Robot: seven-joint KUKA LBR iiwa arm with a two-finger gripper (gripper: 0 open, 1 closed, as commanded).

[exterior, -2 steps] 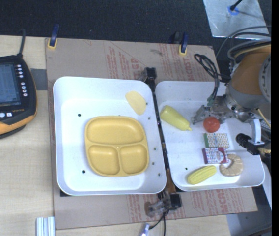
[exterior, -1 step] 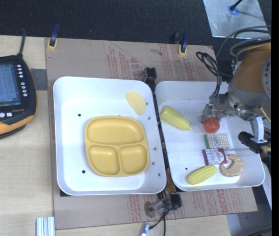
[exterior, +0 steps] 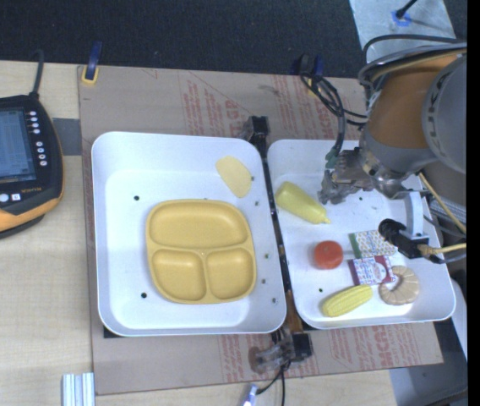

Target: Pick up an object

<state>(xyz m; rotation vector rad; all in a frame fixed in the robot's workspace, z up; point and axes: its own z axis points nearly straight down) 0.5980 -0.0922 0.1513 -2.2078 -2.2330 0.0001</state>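
Note:
The right bin (exterior: 308, 155) holds a yellow pepper-shaped toy (exterior: 301, 203) near its left wall, a red tomato-like piece (exterior: 328, 255), a yellow corn cob (exterior: 346, 299), a round tan cookie (exterior: 400, 286) and small printed packets (exterior: 370, 259). My gripper (exterior: 339, 186) hangs over the back of the right bin, just right of the yellow toy, with nothing seen between its fingers. The grey arm with its orange band (exterior: 409, 100) comes in from the upper right. The left bin (exterior: 117, 167) holds a yellow divided plate (exterior: 199, 249) and a pale yellow oval piece (exterior: 234, 175).
A handheld controller with a screen (exterior: 8, 163) lies on the bench at far left. Cables (exterior: 329, 91) run behind the right bin. A black clip (exterior: 259, 128) sits between the bins at the back, another fitting (exterior: 278, 351) at the front.

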